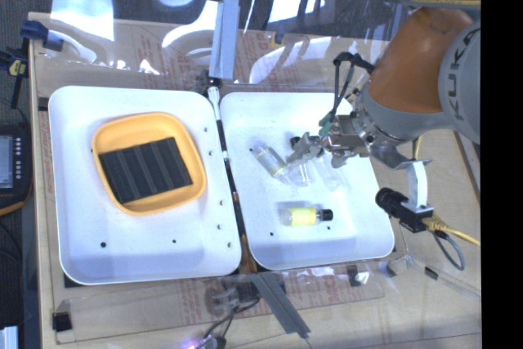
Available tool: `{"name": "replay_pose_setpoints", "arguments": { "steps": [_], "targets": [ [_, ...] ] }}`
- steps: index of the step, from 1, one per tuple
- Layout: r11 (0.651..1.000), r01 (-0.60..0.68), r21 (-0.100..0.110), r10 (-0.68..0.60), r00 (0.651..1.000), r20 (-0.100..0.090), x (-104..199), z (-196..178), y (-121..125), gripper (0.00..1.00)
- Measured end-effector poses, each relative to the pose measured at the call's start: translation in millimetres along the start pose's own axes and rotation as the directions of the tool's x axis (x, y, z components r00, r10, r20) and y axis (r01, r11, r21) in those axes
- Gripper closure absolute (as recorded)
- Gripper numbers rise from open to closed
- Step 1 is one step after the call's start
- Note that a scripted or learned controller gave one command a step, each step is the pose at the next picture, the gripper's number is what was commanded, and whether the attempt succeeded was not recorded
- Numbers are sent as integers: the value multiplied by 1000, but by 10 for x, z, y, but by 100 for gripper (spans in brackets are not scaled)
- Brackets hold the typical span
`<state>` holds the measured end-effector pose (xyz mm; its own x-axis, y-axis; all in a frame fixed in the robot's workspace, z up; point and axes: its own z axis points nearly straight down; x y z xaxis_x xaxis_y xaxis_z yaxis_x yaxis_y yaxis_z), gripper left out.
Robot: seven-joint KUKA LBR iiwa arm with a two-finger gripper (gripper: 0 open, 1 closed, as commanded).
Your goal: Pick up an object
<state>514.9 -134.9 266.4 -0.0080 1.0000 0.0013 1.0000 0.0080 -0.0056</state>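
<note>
In the right bin lie a small yellow bottle with a black cap, a clear tube with a yellowish tip, and a crumpled clear plastic piece. My gripper reaches in from the right and hangs low over the middle of this bin. It sits just above the clear plastic piece, right of the clear tube, with the yellow bottle nearer the front edge. I see nothing held in it.
The left bin holds a yellow-orange dish with a dark ribbed insert. A grey rail stands behind the divide between the bins. A black fitting with a yellow cable sits at the right bin's right edge.
</note>
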Motion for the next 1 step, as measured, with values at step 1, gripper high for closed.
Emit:
{"name": "replay_pose_setpoints", "arguments": {
  "steps": [1],
  "targets": [
    [1000, -13, 1, 13, 1000, 1, -391, 999, 393, 0]
  ]
}}
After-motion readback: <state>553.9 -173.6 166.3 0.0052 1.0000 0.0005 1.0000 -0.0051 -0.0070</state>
